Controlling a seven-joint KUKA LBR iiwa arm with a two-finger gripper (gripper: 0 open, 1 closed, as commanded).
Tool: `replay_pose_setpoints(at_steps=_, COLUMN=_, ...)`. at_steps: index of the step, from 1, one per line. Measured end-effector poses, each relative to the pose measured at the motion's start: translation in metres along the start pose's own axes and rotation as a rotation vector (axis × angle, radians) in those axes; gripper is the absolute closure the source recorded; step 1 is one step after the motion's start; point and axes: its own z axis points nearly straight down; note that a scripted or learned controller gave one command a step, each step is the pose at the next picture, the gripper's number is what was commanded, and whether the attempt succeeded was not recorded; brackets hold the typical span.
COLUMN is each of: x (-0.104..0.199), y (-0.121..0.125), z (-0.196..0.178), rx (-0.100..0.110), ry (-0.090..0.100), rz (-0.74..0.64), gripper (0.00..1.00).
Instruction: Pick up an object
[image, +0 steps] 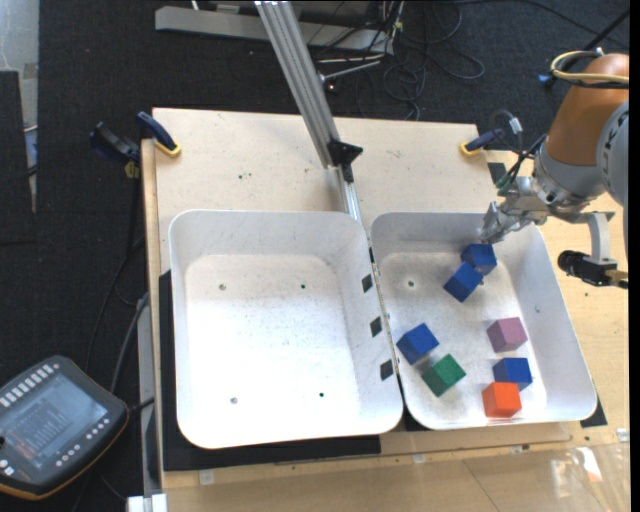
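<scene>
The right bin (420, 232) holds several small blocks. Two blue blocks lie close together near its back right: one (481, 257) directly under my gripper (492, 230) and another (462, 283) just in front of it. Further forward lie a blue block (418, 342), a green block (443, 374), a purple block (507, 333), a small blue block (512, 371) and an orange block (502, 399). My gripper hangs at the bin's back right, right above the rear blue block; whether it touches the block is unclear.
The left bin (265, 320) sits beside the right one. A slanted metal pole (305, 80) ends between the bins at the back. Clamps (160, 135) (485, 143) grip the board's back corners. A teach pendant (50, 425) lies at the lower left.
</scene>
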Motion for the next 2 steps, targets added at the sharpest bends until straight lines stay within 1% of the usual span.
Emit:
replay_pose_setpoints(at_steps=1, x=0.007, y=-0.006, z=-0.054, rx=-0.003, ry=0.001, rz=0.002, gripper=1.00)
replay_pose_setpoints(at_steps=2, x=0.013, y=0.000, z=-0.117, rx=-0.006, ry=0.000, rz=0.001, gripper=1.00)
